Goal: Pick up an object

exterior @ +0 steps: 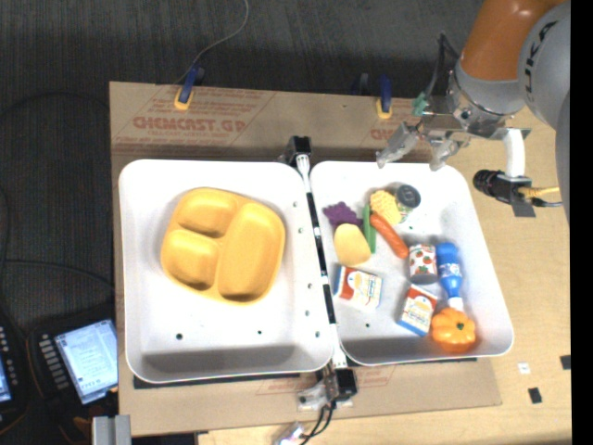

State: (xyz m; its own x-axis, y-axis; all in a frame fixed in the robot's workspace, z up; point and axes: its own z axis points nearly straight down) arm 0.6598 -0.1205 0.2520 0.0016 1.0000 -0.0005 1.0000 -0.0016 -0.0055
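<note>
The right bin [482, 239] holds several toy foods: purple grapes [340, 213], a corn cob [384, 204], a dark round piece [407, 196], a carrot [390, 235], a pale yellow lump [351, 245], a blue bottle [450, 273], small cartons [359, 287] and an orange pumpkin [453, 330]. My gripper [416, 154] hangs over the far rim of this bin, just beyond the corn and the dark piece. Its two fingers are spread apart, open, with nothing between them.
A yellow divided plate [222, 242] fills the middle of the left bin [139, 276]. Clamps [189, 87] sit on the far edge of the brown board. A black fitting [497, 184] sticks out right of the right bin. A small screen [83, 352] lies at the lower left.
</note>
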